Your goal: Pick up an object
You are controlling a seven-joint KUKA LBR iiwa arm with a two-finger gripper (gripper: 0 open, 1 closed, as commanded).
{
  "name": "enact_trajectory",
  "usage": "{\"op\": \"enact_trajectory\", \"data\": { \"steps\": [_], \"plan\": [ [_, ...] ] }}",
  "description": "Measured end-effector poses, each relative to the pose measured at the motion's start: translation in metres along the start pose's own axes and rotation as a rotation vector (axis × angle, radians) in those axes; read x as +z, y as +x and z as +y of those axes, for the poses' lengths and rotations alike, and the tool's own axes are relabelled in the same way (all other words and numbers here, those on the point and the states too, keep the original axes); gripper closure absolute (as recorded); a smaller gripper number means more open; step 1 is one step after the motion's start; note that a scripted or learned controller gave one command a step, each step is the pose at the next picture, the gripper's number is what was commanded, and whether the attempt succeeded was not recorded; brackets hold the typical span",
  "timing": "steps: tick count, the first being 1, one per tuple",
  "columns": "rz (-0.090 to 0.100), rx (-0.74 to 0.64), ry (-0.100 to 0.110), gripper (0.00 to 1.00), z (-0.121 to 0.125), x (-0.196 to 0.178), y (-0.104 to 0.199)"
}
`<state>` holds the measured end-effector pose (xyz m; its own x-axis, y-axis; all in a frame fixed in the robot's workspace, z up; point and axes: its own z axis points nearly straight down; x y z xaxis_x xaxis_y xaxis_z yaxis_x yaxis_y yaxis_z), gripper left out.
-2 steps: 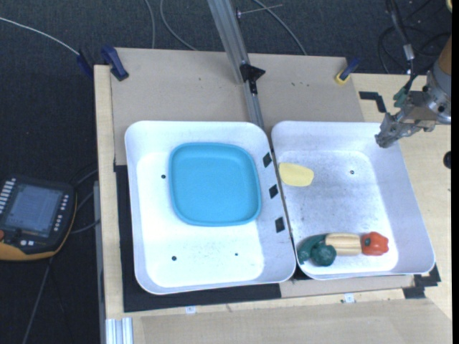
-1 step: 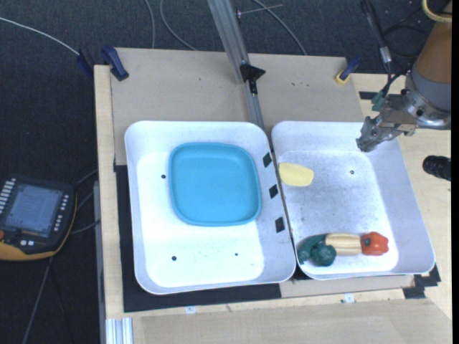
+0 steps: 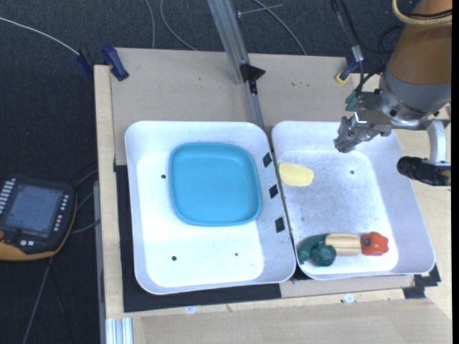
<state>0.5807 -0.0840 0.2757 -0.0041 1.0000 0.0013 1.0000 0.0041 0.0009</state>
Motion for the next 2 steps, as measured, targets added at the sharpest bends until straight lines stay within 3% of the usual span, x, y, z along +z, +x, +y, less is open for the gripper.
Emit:
{"op": "enact_trajectory", "data": {
  "steps": [2],
  "plan": [
    [0.000,-0.001,0.001,1.00,-0.013,0.022,0.098]
  ]
}}
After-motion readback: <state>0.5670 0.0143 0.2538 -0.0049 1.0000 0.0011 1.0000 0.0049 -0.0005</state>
